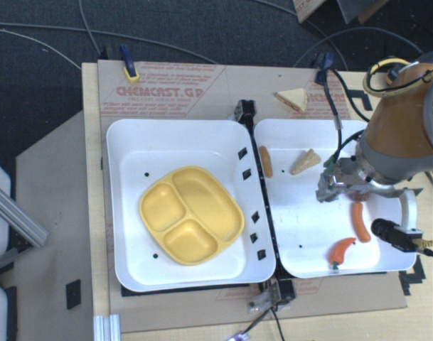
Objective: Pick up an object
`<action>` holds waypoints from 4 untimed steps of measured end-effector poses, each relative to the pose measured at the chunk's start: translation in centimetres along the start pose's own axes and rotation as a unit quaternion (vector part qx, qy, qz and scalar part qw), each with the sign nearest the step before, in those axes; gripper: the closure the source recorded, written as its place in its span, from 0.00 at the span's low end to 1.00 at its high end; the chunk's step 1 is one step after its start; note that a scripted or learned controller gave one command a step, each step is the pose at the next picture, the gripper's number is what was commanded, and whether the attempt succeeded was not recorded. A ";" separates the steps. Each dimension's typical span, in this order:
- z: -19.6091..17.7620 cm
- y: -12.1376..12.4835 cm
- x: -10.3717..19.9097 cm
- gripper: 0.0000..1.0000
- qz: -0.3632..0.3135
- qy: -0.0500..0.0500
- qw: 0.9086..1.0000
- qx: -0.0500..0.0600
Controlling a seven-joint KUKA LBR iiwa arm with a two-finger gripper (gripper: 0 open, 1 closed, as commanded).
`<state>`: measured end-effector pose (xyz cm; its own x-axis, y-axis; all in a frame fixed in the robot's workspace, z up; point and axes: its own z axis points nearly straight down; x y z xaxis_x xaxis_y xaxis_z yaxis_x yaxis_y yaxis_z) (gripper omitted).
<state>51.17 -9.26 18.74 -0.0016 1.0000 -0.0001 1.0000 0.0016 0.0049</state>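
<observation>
The tabletop (166, 84) carries two shallow white bins side by side, and the grey arm with its orange band (404, 119) reaches in from the right over the right bin (301, 240). The left bin (124, 162) holds a yellow divided tray (191, 214) with three compartments, lying flat near its middle. The gripper (333, 187) hangs over the middle of the right bin; whether the jaws are apart or together cannot be told from this angle, and nothing shows between them. Just beside it, toward the near edge, lies a sausage (360, 222), with a carrot (342, 250) below that. A bread wedge (306, 162) sits at the far side, a small brown sausage (266, 163) lies by the left wall, and a sandwich piece (293, 99) rests on the tabletop beyond the bin.
</observation>
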 end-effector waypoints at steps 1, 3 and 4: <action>-4.6 0.2 0.0 1.00 0.000 0.000 1.000 -0.001; -5.1 3.1 11.8 1.00 -0.003 0.002 1.000 0.001; -5.0 4.8 16.4 1.00 -0.002 0.001 1.000 0.002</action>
<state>55.90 7.18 23.77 -0.0058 1.0000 0.0024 1.0000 0.0058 0.0013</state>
